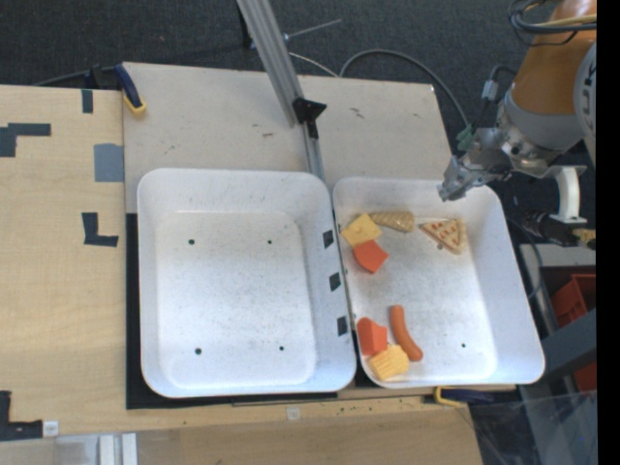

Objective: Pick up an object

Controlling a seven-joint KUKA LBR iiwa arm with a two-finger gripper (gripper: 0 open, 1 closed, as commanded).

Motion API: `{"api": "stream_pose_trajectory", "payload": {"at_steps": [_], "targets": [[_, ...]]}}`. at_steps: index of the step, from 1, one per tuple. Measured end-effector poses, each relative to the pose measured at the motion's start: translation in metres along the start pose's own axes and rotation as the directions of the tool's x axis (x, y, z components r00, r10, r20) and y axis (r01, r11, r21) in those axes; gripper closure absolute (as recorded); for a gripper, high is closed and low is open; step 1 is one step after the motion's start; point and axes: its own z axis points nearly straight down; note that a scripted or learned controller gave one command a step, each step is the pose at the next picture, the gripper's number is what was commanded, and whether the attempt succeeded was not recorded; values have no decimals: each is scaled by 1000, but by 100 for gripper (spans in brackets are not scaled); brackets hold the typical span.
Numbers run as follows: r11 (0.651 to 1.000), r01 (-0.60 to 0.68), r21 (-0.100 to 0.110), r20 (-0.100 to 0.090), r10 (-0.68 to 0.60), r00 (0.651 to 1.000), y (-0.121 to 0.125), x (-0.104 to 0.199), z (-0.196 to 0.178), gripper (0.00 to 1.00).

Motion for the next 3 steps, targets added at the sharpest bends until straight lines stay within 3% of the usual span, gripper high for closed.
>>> {"api": "stream_pose_trajectory", "payload": {"at_steps": [3], "targets": [[1000, 6, 8, -4, -6, 1000, -57, 159, 11, 100]]}}
